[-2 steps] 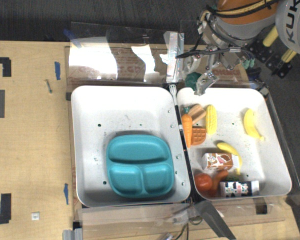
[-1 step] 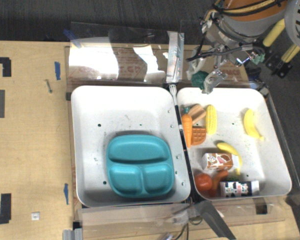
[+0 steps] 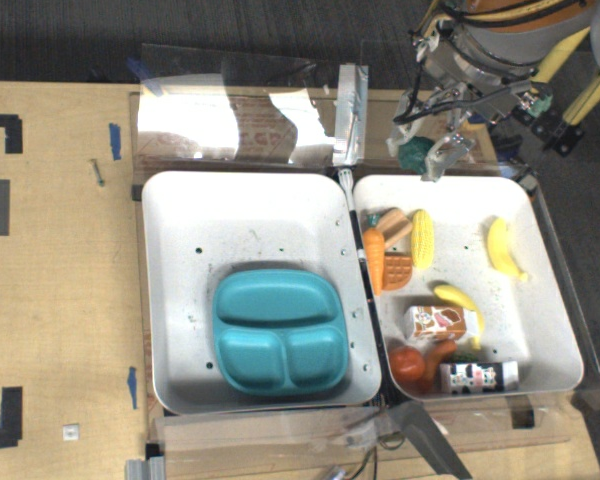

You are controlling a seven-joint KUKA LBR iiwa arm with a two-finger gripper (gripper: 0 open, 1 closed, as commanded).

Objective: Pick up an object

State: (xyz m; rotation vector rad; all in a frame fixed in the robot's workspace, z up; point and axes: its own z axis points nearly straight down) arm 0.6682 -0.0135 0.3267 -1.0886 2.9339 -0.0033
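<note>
In left bin [image 3: 170, 218], teal tray [image 3: 280, 330].

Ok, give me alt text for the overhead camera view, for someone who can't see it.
A grey robot arm's hand hangs above the far edge of the right white bin, which holds toy food: a corn cob, a carrot, two bananas, a tomato and small cartons. The left white bin holds a teal divided tray.

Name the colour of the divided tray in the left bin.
Teal, in the camera view.
</note>
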